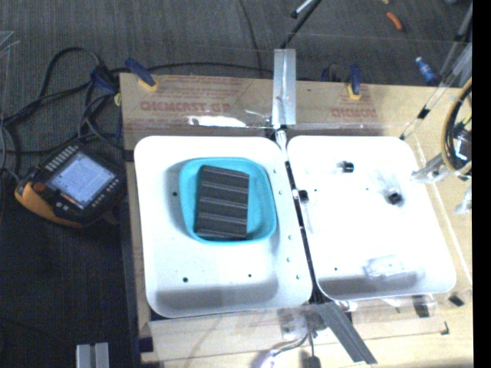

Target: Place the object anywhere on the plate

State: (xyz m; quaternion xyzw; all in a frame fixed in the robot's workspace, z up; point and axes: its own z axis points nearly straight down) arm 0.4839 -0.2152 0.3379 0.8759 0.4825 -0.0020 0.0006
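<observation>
Overhead camera view: you see two shallow white bins side by side on the counter (230,102), and in the left bin (219,282) a dark ribbed block (222,202) lies flat on the turquoise plate (263,205), inside its rim. Your right bin (383,240) holds two small dark pieces (394,198), well apart from the plate. A handheld controller (77,182) rests on the floor at left.

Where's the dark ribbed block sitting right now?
The dark ribbed block lies flat on the blue plate in the left bin of the camera view, roughly centred on the plate, left of the divider between the bins.
</observation>
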